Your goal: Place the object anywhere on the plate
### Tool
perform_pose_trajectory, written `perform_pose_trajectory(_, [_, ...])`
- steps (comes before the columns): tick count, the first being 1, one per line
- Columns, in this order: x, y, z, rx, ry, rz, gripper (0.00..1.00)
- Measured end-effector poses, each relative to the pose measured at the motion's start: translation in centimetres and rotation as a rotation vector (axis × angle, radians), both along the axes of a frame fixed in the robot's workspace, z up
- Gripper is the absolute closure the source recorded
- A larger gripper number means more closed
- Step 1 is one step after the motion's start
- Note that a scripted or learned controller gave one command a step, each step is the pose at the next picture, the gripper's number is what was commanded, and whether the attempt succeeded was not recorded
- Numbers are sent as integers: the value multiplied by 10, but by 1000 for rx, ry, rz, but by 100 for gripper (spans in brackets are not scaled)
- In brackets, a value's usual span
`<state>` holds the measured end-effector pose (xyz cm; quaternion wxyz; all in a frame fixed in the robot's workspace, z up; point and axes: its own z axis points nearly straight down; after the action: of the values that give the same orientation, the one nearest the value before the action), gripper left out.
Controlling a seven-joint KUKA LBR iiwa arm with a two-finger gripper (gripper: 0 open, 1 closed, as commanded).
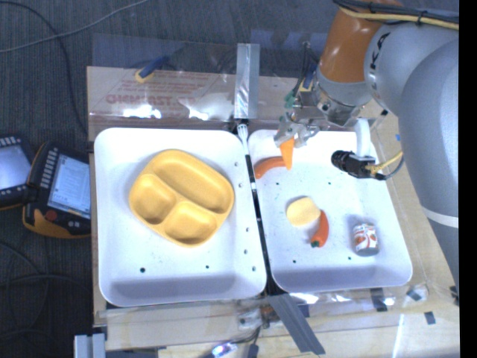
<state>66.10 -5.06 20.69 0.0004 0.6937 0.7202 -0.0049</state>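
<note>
My fingers pinch the orange piece near the frame's upper middle, so I should lift straight, clear the bin wall, and lower onto the yellow plate at left.

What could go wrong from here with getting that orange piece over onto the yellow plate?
The pincer sits at the top end of the orange piece, so a grip there may be shallow and let it slip off.

The piece lies close against the divider wall between the bins, so it could catch there on the way to the yellow plate.
</note>
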Motion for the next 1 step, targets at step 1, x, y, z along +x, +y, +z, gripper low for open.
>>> perform_pose_trajectory(1, [-31, 41, -28, 7, 2, -104, 100])
